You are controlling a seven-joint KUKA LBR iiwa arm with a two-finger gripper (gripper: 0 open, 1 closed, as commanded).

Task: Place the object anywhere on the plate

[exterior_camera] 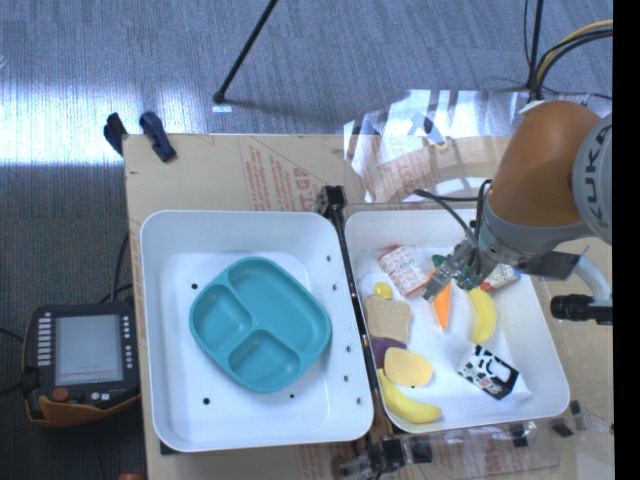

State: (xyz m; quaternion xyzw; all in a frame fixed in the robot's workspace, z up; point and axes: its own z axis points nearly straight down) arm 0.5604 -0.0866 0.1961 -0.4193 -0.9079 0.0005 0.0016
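Tool (447, 276) over orange carrot (443, 310)

Teal plate (261, 322) in left bin (160, 268); gripper (447, 278) over right bin's (535, 368) toy food.

You get bright, even overhead light; glare on the foil (440, 128) and floor (100, 98) (upper left), soft shadows, slightly soft focus.

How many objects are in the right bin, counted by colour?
Yellow: 4 — banana, banana, round slice, small piece
Orange: 1 — carrot
Tan: 1 — toast
Purple: 1
Red-white packet: 1
Black-white packet: 1
Total: 9
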